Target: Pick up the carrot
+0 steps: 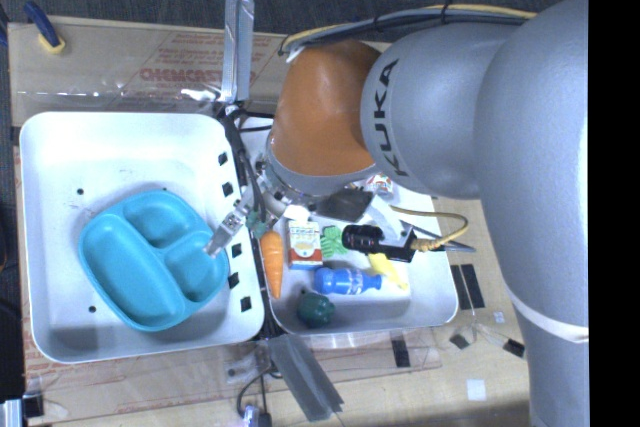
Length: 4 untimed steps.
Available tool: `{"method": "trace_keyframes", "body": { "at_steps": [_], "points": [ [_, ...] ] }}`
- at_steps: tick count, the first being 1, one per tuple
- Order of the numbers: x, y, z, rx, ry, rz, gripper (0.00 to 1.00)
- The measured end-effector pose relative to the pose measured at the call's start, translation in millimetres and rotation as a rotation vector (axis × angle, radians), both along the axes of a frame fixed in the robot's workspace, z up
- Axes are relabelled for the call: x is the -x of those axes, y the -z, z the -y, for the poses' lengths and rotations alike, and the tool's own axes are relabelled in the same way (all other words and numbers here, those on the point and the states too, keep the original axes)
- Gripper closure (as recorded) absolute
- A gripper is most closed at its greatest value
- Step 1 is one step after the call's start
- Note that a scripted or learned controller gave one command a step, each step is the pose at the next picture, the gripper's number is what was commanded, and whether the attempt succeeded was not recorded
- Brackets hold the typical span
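Brown and taped, the counter [120, 55] carries two shallow white bins side by side. In the left bin [50, 215] lies a blue divided tray [150, 260]. The right bin [430, 300] is crowded: the carrot [272, 263] lies lengthwise against its left wall, just beside a small carton [304, 243], with a blue bottle [345, 281] and a dark green round thing [316, 311] near its lower end.

The claw [232, 227] hangs over the divider between the bins, above the tray's right edge; whether it is spread or pressed together I cannot tell.

Risks, as I judge them: the claw sits left of the carrot (closer to the tray), so a straight descent could strike the bin wall. Tight neighbours could leave no room for a grip, or the carton may get nudged instead.
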<state>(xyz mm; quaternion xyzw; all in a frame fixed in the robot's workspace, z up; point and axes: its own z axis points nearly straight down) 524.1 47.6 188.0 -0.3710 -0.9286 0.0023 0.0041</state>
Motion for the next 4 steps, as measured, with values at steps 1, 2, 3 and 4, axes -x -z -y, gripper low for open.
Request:
{"method": "trace_keyframes", "body": {
  "at_steps": [1, 2, 3, 4],
  "points": [
    [-33.0, 54.5, -61.3, 0.0, -0.101, 0.002, 0.0],
    [-48.4, -0.7, 21.9, 0.0, 0.053, 0.004, 0.0],
    [-29.5, 67.5, -53.0, -0.002, -0.229, 0.0, 0.0],
    [-29.9, 60.8, -52.2, -0.001, -0.231, -0.006, 1.0]
  ]
}}
